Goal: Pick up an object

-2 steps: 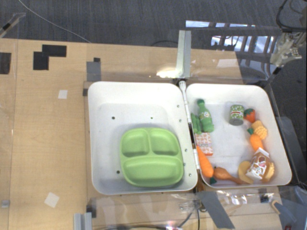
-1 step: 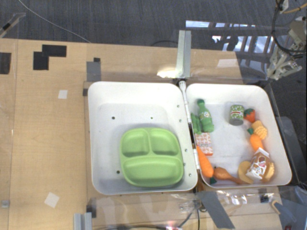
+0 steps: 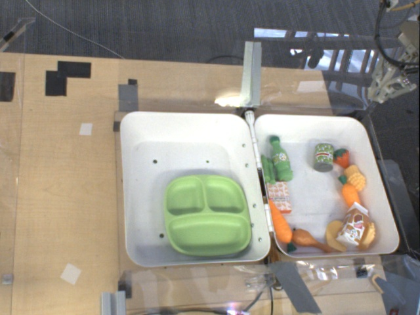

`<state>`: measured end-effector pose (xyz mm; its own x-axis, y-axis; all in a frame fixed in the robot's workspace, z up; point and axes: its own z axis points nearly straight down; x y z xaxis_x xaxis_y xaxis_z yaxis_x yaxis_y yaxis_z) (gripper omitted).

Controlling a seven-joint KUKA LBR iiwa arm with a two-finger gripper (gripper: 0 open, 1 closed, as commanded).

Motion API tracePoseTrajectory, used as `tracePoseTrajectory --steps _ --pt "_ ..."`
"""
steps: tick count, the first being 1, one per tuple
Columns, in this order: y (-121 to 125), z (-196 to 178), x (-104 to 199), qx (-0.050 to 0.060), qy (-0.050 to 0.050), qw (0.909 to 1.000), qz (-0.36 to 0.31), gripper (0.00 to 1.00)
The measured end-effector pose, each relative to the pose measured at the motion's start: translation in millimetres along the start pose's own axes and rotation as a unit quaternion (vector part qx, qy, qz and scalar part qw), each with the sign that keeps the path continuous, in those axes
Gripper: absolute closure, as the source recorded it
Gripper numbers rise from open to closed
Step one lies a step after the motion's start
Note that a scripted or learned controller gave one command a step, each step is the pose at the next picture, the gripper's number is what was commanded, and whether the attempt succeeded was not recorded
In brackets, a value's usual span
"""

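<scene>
Camera view looked down on a wooden bench that carried two shallow white bins side by side. At about two o'clock in the frame, off beyond the bins, a grey part of the arm showed with cables above it; whether the fingers were open or shut, I cannot tell, and nothing was seen held.

The right bin held all the small things. Toward its eleven o'clock lay a green toy bottle with a pale label — the print too small to read. Just below it sat a small red-and-white carton, its lettering also unreadable. At one o'clock stood a little green-labelled can, with a red toy fruit touching its right side. A yellow corn cob and an orange piece ran down the right wall toward four o'clock, where a white carton with a red mark rested on tan, biscuit-like pieces. An orange carrot lay along the left wall at seven o'clock, beside a brown drumstick-shaped toy.

The left bin carried a green divided plate — three compartments — toward its five o'clock.

Black squares marked the bench at ten o'clock.
</scene>
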<state>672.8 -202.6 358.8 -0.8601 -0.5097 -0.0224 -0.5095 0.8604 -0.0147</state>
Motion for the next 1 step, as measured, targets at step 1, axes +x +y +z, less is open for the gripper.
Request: tracePoseTrajectory --steps 1 --pt "-0.9 -22.4 2.9 -0.003 0.005 0.9999 0.012 1.00"
